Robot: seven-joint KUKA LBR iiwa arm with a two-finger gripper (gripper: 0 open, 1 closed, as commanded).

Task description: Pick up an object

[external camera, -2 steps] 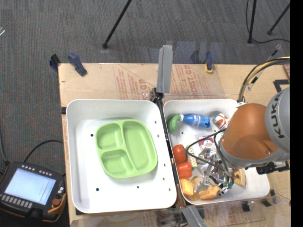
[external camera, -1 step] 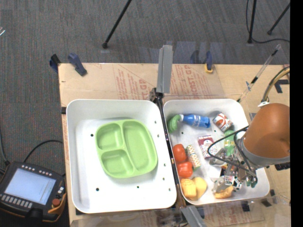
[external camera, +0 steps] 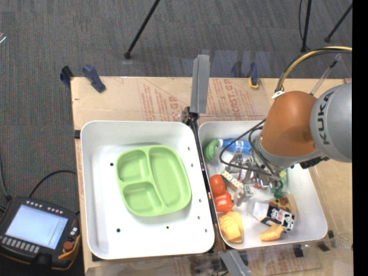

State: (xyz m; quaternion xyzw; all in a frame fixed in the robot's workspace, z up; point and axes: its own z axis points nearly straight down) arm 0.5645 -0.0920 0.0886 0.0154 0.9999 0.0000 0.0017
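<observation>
Grey carpet underfoot; teach pendant (external camera: 35,230) on floor at far left; tripod legs (external camera: 145,22) behind cardboard-topped bench (external camera: 132,96). Left bin (external camera: 92,154) holds green divided plate (external camera: 153,180). Right bin (external camera: 313,203) crowded: green-capped bottle (external camera: 221,148), two tomatoes (external camera: 219,192), yellow corn piece (external camera: 232,226), black-and-white carton (external camera: 280,216). Gripper (external camera: 250,177) low among clutter, beneath orange band (external camera: 289,125); grip state cannot be judged; cables obscure it.
</observation>
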